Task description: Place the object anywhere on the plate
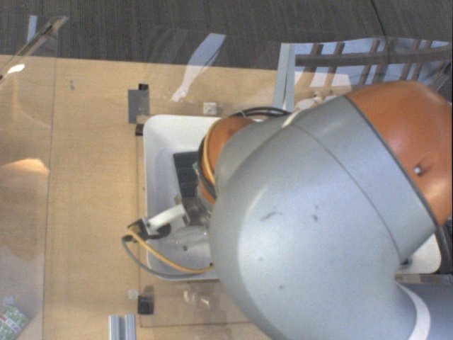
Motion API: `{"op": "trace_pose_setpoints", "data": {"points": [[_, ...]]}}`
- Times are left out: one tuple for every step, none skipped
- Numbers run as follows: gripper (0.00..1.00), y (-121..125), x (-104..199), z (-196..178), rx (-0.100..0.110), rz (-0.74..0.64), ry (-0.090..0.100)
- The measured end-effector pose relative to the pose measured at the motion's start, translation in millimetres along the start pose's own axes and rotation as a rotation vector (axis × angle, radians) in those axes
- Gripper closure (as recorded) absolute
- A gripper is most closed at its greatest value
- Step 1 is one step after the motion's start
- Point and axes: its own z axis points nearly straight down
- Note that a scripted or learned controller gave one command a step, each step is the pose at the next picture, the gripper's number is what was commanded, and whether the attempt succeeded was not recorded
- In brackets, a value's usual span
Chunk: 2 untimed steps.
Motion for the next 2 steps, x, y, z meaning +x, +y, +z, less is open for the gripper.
{"op": "trace_pose_setpoints", "data": {"points": [[1.00, 0.2, 0.2, 0.3, -0.002, 0.079, 0.001], [1.00, 66.8, -26.1, -0.8, -0.005, 0.077, -0.001]]}}
